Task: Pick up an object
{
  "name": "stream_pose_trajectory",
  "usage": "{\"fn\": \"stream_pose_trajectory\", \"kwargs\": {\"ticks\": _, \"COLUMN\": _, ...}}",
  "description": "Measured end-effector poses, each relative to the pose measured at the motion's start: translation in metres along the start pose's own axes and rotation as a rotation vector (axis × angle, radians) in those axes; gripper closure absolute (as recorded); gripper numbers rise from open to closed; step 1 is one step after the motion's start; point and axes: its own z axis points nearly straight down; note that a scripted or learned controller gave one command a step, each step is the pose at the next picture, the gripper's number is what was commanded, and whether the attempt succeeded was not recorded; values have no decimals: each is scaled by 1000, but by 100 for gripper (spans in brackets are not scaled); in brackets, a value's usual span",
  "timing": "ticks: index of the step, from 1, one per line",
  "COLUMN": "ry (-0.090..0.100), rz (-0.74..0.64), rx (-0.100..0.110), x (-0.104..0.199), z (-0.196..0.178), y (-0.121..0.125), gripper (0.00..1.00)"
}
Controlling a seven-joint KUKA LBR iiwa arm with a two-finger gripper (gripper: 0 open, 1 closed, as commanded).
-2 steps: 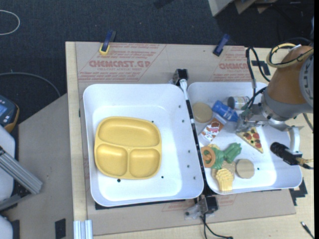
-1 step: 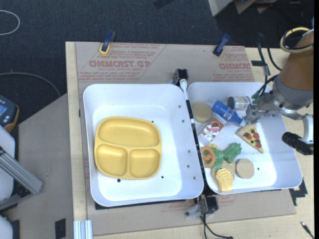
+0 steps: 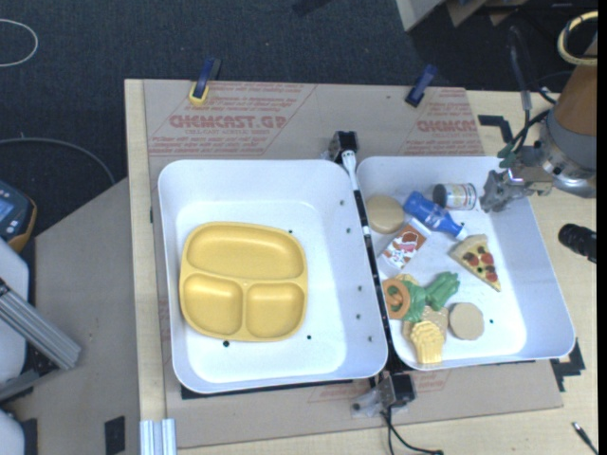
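**Nothing lifted yet: gripper low at the far edge of the right bin**

Nothing is seen held off the floor of either bin, so the pick is judged not yet accomplished. The gripper (image 3: pixel 497 193) is seen low over the far right part of the right bin (image 3: pixel 550 282), just beside a small clear jar with a dark cap (image 3: pixel 457 196) that lies on its side. Whether the jaws are released or clenched cannot be told at this slant, and no object is shown between them.

Every candidate object is still lying in the right bin. A blue bottle (image 3: pixel 432 212) is laid just beside the jar, toward the bin's middle, with a round tan cookie (image 3: pixel 385 213) near the dividing wall. A red and white packet (image 3: pixel 404 247) is found below these, and a toy pizza slice (image 3: pixel 476 260) is set well toward the right. At the near end a pretzel (image 3: pixel 396 298), a green leafy toy (image 3: pixel 438 289), a yellow corn cob (image 3: pixel 428 340) and a second round cookie (image 3: pixel 466 321) are crowded together, some touching.

The left bin (image 3: pixel 180 197) is occupied by a yellow divided plate (image 3: pixel 245 281), which is well apart from the arm.

The approach is judged to be largely made, with the jar or the blue bottle as the likeliest target. What remains is the closing of the jaws on one object and the lift clear of the bin; a rounded jar lying on its side may be expected to roll or slip from the grip.
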Motion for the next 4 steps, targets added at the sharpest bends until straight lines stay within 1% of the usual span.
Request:
{"fn": "stream_pose_trajectory", "kwargs": {"ticks": 1, "ry": 1, "rz": 1, "rx": 4, "x": 0, "z": -15, "y": 1, "gripper": 100}}
{"fn": "stream_pose_trajectory", "kwargs": {"ticks": 2, "ry": 3, "rz": -4, "rx": 4, "x": 44, "z": -19, "y": 9, "gripper": 100}}
{"fn": "stream_pose_trajectory", "kwargs": {"ticks": 3, "ry": 5, "rz": -4, "rx": 10, "x": 97, "z": -8, "y": 21, "gripper": 100}}
{"fn": "stream_pose_trajectory", "kwargs": {"ticks": 4, "ry": 4, "rz": -4, "rx": 4, "x": 150, "z": -20, "y": 38, "gripper": 100}}
